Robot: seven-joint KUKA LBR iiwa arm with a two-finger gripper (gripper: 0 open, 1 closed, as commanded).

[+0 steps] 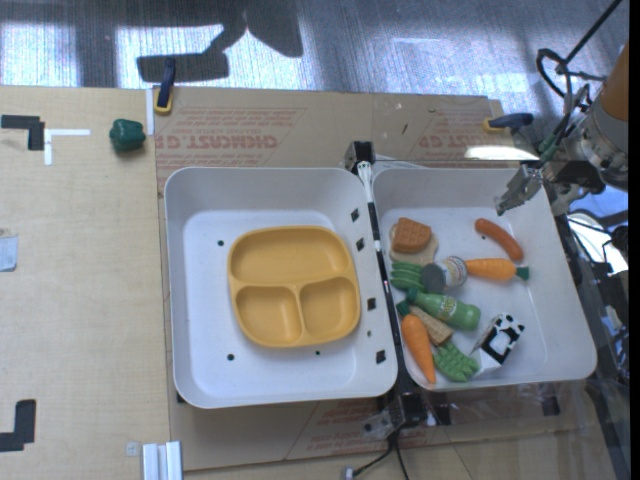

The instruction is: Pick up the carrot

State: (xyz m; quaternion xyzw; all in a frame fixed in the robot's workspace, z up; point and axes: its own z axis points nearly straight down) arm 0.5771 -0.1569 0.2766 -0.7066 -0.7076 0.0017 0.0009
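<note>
Well, the grey two-finger gripper [516, 194] hangs over the far right corner of the right-hand shallow white bin [570, 313], at the end of the grey arm that comes in from the right. It is small and dark against the bin wall, so I cannot tell whether it is open or closed, and nothing can be seen held in it.

Nearest to it, just below, a reddish-orange toy sausage [498, 238] lies on the bin floor. Beside that lies an orange toy carrot with a green top [492, 268], lengthwise across the bin with its leafy end pointing right, apart from the gripper.

Left of this carrot sits a small grey round piece [438, 275], then a brown slice of toy bread [411, 236] near the bin's far left corner. Below them a green plastic bottle [446, 309] lies on its side among other green toy vegetables. A second orange carrot-shaped toy [418, 349] lies by the near left wall, pointing towards the front edge, with a small black-and-white toy [500, 340] to its right.

The left-hand shallow white bin [190, 268] holds a yellow divided plastic plate [295, 286]. Far out on the bench's left, a small dark green object [127, 135] sits alone.
</note>
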